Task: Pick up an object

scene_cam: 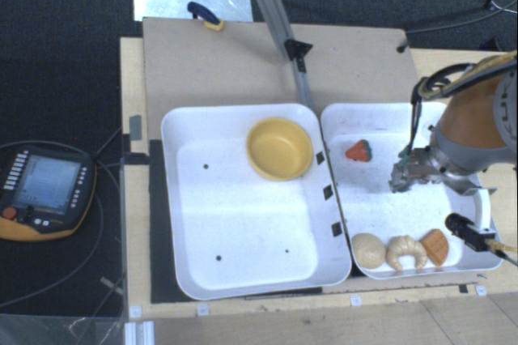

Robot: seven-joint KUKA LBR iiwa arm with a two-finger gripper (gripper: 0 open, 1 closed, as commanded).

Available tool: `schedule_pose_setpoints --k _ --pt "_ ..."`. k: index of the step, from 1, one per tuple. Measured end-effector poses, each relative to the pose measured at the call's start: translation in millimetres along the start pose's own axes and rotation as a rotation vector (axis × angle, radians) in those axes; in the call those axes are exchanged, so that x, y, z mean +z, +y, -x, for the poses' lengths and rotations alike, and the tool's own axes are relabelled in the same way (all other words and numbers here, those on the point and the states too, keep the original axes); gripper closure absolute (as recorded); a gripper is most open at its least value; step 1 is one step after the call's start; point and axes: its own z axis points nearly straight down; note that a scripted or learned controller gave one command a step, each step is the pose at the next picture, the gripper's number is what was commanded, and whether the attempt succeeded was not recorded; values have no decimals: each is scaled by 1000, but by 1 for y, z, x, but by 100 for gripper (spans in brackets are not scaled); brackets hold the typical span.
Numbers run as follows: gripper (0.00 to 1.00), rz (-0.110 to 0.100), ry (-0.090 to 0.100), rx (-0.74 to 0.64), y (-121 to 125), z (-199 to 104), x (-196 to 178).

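Strawberry (358,151) lies in right white bin (380,210) on cardboard-topped bench (243,60); hand (402,177) state unclear.

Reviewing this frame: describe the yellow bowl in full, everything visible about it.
The yellow bowl is round, shallow and plain, of matte pale yellow that looks like plastic. It stands upright, mouth up, with nothing visible inside. It sits in the left bin, at the far right corner, close against the rim. Nothing else touches it; the gripper is over the other bin.
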Motion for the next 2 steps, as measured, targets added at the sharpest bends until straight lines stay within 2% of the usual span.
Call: schedule_pose_setpoints --k 2 --pt "100 3 -1 0 2 7 -99"
